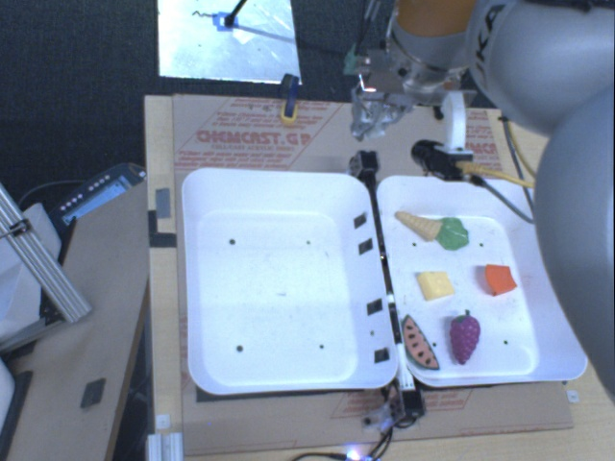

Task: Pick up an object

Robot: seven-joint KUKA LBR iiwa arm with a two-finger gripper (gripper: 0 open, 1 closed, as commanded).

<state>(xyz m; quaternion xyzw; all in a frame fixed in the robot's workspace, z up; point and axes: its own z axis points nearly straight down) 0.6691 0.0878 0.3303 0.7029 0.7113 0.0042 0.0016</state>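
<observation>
Nearest to you, at the near edge of the right bin, lie a watermelon slice and a bunch of purple grapes, close beside each other, the slice against the bin's left wall. Farther in you have a yellow block and, to its right, an orange block, the two apart. Beyond them, toward the far side of the same bin, an ice cream cone with a green scoop lies on its side, the cone's tip pointing left.

On your left, the left bin sits edge to edge with the right one, joined by black clips along the shared rim.

Look past the far rim of the bins: the gripper hangs there over the cardboard sheet, raised above the bench and well apart from every toy. You cannot tell from this view whether it is wide or narrow, and nothing is seen held in it.
</observation>
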